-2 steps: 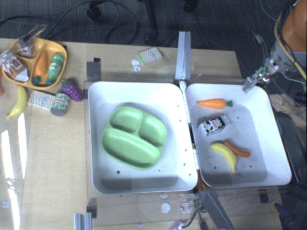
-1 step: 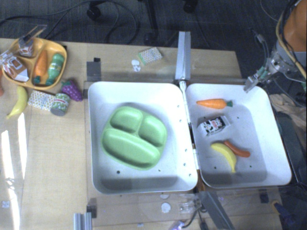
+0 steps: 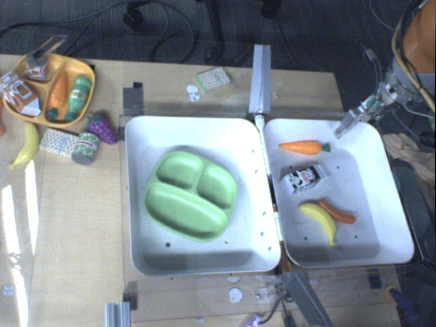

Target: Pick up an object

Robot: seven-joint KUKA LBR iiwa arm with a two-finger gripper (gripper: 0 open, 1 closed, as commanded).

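Camera view: gripper [image 3: 345,126] hung at the right bin's [image 3: 398,247] far corner.
Nothing was in its grasp; I couldn't tell its opening. Carrot [image 3: 300,147] lay nearest, banana [image 3: 320,219] farther down.

Pretty even overhead light, a bit cool and washed out. The white bins [image 3: 269,203] glow bright, with soft shadows inside their rims. There's streaky glare on the bench [image 3: 20,251] at far left. Overall it's soft and slightly blurry, and the floor [image 3: 102,5] is dim.
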